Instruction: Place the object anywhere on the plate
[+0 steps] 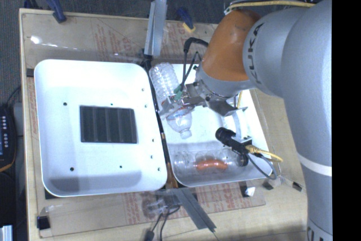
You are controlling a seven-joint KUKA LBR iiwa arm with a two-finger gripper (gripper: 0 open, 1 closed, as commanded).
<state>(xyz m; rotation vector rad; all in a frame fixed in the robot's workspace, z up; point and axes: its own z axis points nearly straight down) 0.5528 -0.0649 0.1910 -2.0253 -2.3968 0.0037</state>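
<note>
In the camera view, a clear plastic bottle (169, 90) is seen lying in the right bin (260, 127), beside the gripper (183, 100), whose state cannot be told. Light, slippery and crushable; its ribbed middle is judged best gripped.

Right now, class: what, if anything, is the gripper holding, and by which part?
Cannot be told: the gripper sits over the clear bottle in the right bin, its grip hidden.

A clear plastic bottle (169, 96) (cap toward the camera) lies in the right bin; a dark ribbed plate (108, 124) sits in the left.
</note>
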